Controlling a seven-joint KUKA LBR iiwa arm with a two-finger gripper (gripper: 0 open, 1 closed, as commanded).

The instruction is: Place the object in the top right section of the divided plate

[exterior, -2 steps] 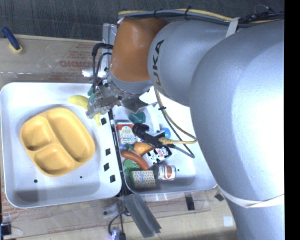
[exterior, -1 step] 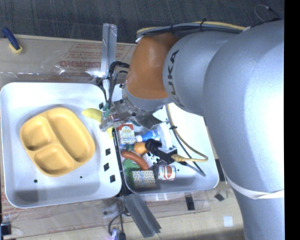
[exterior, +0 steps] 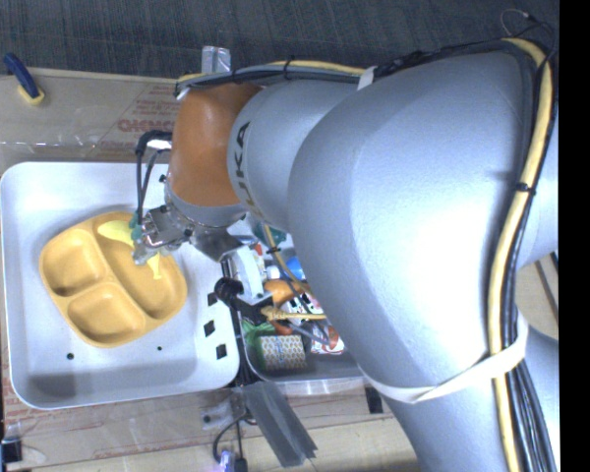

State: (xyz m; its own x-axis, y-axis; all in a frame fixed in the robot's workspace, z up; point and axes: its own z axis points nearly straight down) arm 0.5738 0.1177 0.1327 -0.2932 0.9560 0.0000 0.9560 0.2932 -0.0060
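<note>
Hovering at the right rim of the yellow divided plate (exterior: 108, 278), the gripper (exterior: 149, 241) sits left of the frame's middle, just under the arm's orange band (exterior: 206, 155). Whether the claw is spread or pressed together I cannot tell: the wrist hides most of it. A small greenish-yellow object (exterior: 144, 254) shows right at the tip, touching or just over the plate's rim, and whether it is pinched by the claw or already lying on the plate cannot be judged.

The plate lies in the left white bin (exterior: 29, 362), in the left half of the frame, and it has three sections. The tip is over the section at the plate's upper right, where a paler yellow patch shows.

Further right, the second bin (exterior: 275, 374) is largely covered by the grey arm (exterior: 403, 214); a heap of mixed coloured items (exterior: 290, 313) peeps out below the wrist.

As a judgement, the task looks near its end: the object has been brought to the right section, and what is left is a clean release and a lift away, if the release is not already made.
</note>
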